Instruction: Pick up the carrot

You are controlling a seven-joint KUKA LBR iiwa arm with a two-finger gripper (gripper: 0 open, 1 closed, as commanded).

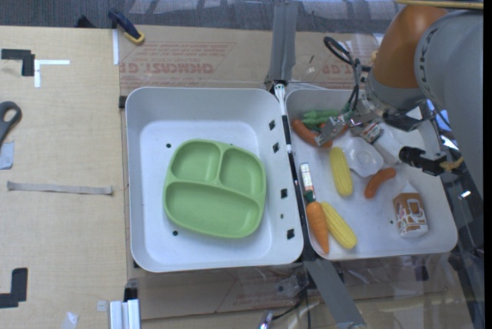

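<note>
Claw point(336, 129) seemingly touches a carrot point(304, 133) in the right bin point(430, 241).

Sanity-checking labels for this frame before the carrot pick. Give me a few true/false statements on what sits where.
1. The green divided plate lies in the left bin. True.
2. The carrot lies on the green plate. False: it lies in the right bin, near its front left corner, beside a corn cob.
3. There are two corn cobs in the right bin. True: the second corn cob lies further back.
4. The gripper is over the left bin. False: it is over the back of the right bin, near a green vegetable.
5. The sausage touches the carrot. False: they lie well apart.
</note>
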